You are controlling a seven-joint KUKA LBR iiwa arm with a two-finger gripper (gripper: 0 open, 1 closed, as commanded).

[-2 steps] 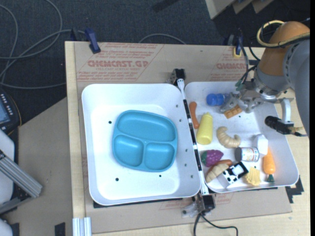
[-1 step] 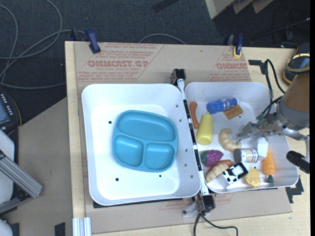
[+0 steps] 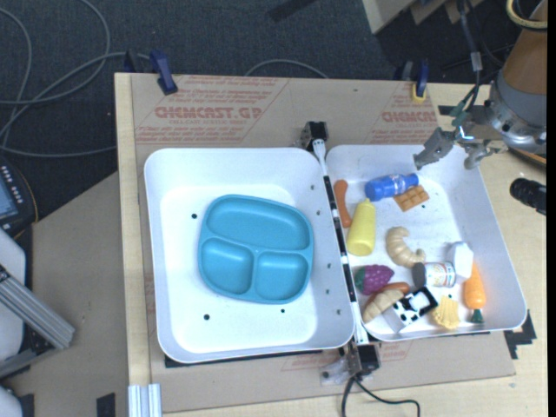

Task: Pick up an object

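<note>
Gripper (image 3: 455,146) sits over the right bin's (image 3: 499,233) far edge, nothing between its fingers; can't tell if they're parted or closed. Just below-left of it: blue bottle (image 3: 390,186) lying on its side, waffle piece (image 3: 411,199) touching it. Further toward the camera: yellow bottle (image 3: 362,228), orange hot dog (image 3: 342,201) by the divider, croissant (image 3: 403,245), small can (image 3: 437,274), carrot (image 3: 473,290), grapes (image 3: 375,277). Well left of gripper: blue divided plate (image 3: 254,247) alone in the left bin (image 3: 174,181).
</note>
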